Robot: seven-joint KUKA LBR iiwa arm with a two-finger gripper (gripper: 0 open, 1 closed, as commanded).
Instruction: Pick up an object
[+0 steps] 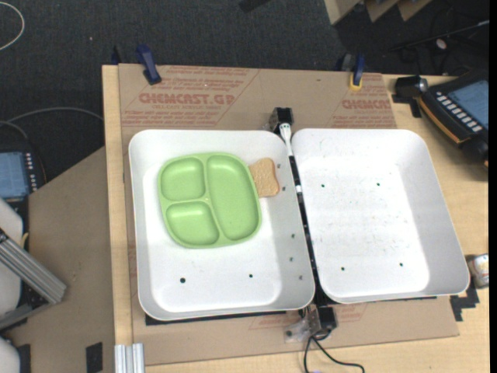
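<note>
**Tan slice waits beside green plate in left bin**

Tan and rough-surfaced, the small flat piece (265,177) you are after looks like a slice of bread or a cracker. It lies in the left bin (213,290), in the upper part of the floor toward the bin's right wall. Its left edge touches, and may slightly overlap, the right rim of a pale green plate (208,200); you cannot tell from this angle which of the two sits on top.

The plate is divided into three compartments, two smaller ones on the left and one long one on the right, and it rests flat in the upper left of the same bin. The lower part of that bin's white floor carries a few small dark dots.

To your right, the second white bin (373,216) lies just beside the first, the two rims meeting along a dark seam. Its floor shows scattered dark specks and dots.

Both bins rest on a brown board (186,92) printed with red lettering, held at its far edge by a blue clamp (147,64) and another clamp (356,72) with a yellow tip. A black handheld unit with a screen (458,107) lies at the right edge. Dark carpet lies beyond the bench.

You cannot tell the gripper's state from this view.
</note>
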